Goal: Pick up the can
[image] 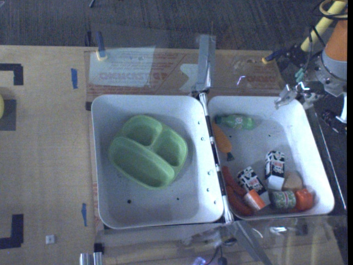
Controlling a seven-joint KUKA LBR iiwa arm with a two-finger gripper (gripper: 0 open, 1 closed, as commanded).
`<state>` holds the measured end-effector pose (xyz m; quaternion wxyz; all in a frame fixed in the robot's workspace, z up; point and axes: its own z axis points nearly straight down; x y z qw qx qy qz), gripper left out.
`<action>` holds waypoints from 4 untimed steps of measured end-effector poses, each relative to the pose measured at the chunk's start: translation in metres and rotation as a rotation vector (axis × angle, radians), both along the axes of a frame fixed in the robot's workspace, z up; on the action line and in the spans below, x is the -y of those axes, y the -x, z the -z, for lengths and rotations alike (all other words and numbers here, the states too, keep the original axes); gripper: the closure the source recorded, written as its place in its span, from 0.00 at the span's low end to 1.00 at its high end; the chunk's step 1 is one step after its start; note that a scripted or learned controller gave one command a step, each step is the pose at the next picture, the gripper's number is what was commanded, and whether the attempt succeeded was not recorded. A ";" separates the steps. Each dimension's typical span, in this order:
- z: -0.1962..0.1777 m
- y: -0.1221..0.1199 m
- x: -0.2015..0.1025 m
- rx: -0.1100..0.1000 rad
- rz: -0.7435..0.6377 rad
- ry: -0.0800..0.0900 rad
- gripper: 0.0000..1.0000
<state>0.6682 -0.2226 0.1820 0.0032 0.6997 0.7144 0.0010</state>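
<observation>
While the claw's [290, 93] state cannot be told, the can [283, 199] lies sideways, green-labelled.

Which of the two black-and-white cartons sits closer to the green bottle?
The right carton, nearer the bin's middle; the other carton lies lower left, by the red pepper.

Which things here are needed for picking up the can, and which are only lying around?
Needed: can, gripper, right bin.

Lying around: green divided plate in left bin, green bottle, carrot, two cow-patterned cartons.
</observation>
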 end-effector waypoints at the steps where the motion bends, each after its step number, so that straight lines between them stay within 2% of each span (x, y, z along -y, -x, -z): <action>1: 0.067 0.011 -0.094 0.014 0.212 -0.003 0.00; 2: 0.067 0.011 -0.094 0.013 0.211 -0.002 0.00; 3: 0.077 0.006 -0.106 0.029 0.240 0.008 0.00; 4: 0.077 0.006 -0.106 0.029 0.240 0.007 0.00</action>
